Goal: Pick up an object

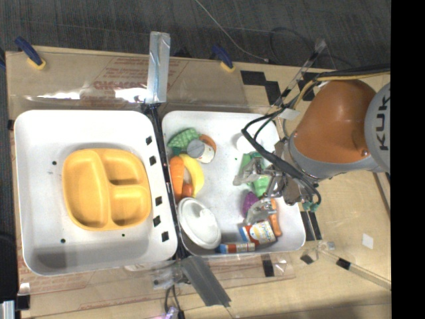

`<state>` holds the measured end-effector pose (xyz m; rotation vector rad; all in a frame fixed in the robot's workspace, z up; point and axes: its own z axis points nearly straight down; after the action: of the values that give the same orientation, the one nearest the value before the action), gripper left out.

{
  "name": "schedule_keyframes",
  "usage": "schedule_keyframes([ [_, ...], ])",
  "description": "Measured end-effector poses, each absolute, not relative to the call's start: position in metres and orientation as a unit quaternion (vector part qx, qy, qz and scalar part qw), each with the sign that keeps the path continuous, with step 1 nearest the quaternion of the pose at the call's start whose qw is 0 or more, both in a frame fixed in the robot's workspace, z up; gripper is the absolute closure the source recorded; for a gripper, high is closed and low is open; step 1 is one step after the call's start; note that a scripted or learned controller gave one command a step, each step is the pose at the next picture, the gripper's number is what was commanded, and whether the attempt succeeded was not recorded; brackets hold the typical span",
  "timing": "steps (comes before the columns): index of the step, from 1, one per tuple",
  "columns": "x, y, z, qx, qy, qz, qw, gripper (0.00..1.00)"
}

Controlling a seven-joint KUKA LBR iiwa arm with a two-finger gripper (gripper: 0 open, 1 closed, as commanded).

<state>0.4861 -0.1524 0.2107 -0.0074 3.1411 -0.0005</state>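
Observation:
My gripper (260, 186) hangs low over the right side of the right bin (222, 126), below the orange wrist band (335, 128). It sits among a green toy (252, 161), a purple toy (250, 202) and a small orange printed packet (261, 232). The arm's body and cables hide how the gripper meets these things. Further left in the same bin lie a yellow banana (194, 173), an orange carrot-like piece (176, 177), a green leafy toy (182, 138) and a white bowl (198, 222).
A yellow divided plate (106, 187) lies in the left bin (33, 131). A red and blue marker (236, 247) rests along the right bin's front wall. A round orange and white toy (205, 149) sits near the leafy one. Black cables loop above the gripper.

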Motion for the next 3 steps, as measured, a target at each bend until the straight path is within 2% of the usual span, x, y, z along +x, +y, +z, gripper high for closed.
schedule_keyframes([
  [1,0.532,-0.203,0.093,0.101,0.995,-0.0005,0.002,0.00],
  [2,0.484,-0.207,0.093,0.215,0.977,0.0008,0.002,0.00],
  [3,0.534,-0.211,0.095,0.138,0.990,-0.0007,0.003,0.00],
])
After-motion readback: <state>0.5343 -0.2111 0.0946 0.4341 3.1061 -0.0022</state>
